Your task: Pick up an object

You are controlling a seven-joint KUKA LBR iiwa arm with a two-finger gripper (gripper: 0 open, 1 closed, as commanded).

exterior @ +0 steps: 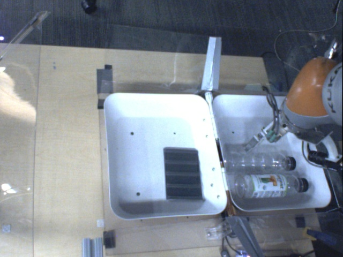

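Arm (313,98) comes in from the right, orange band over the right bin (236,116). Gripper (261,138) points down-left into that bin, tip low over the bin floor, above the bottles in frame. Pincer state: cannot tell, tip is small and blurred, nothing visibly between it.

Two clear plastic bottles lie on their sides just below the gripper in frame, both with dark caps pointing right. Upper bottle (260,164) is nearest the tip, just under it, no visible contact. Labelled bottle (268,185), with a white and green label, lies one row further from the gripper, parallel to the first and just beside it, near the bin's lower wall.

Left of the gripper, across the divider between bins, sits the left bin (128,111). A dark ribbed rectangular block (183,173) lies flat on its floor, down-left of the gripper, well apart from it, near that bin's lower right corner.
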